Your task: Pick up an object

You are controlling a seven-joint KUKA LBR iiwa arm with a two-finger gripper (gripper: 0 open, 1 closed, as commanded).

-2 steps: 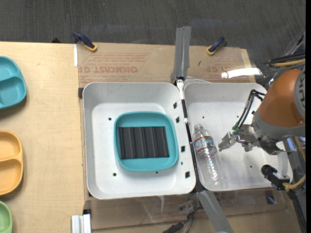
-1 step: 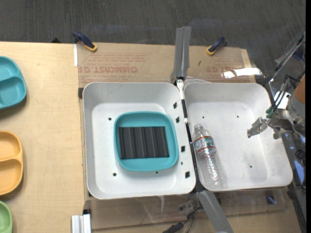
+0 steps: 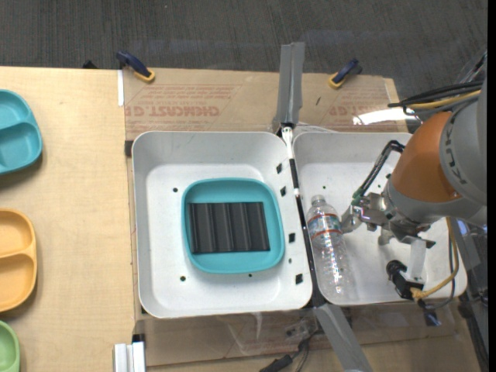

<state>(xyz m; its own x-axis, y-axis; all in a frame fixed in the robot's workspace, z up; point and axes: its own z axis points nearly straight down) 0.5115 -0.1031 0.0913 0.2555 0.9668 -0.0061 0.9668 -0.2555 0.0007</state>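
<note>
Bench (image 3: 70,99): a tan top carrying two shallow white bins side by side, with brown cardboard under their far edge.
Arm (image 3: 434,161): grey with an orange band, reaching in from the right and hanging over the right bin.
Left bin (image 3: 155,208): holds a teal tray (image 3: 232,227) with a dark ribbed insert, lying flat near the middle.
Right bin (image 3: 341,153): holds a clear plastic bottle (image 3: 327,242), lying on its side along the bin's left wall, cap end toward the far side.
Gripper (image 3: 360,217): low over the right bin, just beside the bottle's upper part on its right; whether it touches the bottle I cannot tell.
Fingers: hidden among wrist hardware and cables, so their opening cannot be told, and nothing is seen held between them.
Handling, as a judgement: the bottle looks light and thin-walled, smooth and round, so it is likely to roll or slip and to dent under a hard squeeze.
Where to hold: across the body near the label band (image 3: 323,225), fingers closing either side of the long axis.
</note>
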